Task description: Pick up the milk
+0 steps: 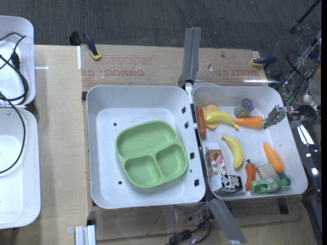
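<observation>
- The milk [216, 166] lies flat in the right bin [301, 162], against its left wall, just beside a banana [234, 150].
- The hand [270, 119] hovers well apart, near a carrot [249, 121]; open or clenched, I cannot tell.
- Best approach: come straight down, pinching across the carton's narrow width, clear of the wall.

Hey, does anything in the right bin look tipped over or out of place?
The milk carton lies on its side against the right bin's left wall, near the front corner. A green bottle also lies flat at the front. Nothing looks spilled or damaged.
</observation>
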{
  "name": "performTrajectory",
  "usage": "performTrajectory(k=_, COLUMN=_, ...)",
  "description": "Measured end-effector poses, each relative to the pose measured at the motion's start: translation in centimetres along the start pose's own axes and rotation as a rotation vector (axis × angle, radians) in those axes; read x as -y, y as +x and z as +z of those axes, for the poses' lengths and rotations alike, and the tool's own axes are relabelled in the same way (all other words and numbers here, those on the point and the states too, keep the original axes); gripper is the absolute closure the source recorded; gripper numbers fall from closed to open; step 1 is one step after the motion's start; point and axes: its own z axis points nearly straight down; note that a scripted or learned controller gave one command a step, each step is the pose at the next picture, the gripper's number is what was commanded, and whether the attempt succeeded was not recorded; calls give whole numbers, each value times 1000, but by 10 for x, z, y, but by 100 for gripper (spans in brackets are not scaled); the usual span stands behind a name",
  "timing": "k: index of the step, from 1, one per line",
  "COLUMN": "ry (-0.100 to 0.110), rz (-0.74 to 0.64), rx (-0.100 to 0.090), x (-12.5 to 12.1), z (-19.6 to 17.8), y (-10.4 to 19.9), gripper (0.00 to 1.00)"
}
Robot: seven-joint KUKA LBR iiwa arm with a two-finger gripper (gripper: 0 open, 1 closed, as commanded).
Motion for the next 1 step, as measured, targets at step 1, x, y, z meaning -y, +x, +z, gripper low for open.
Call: performTrajectory(k=1, ry=1, rz=264, rx=-1, x=59, z=86, y=72, gripper=0)
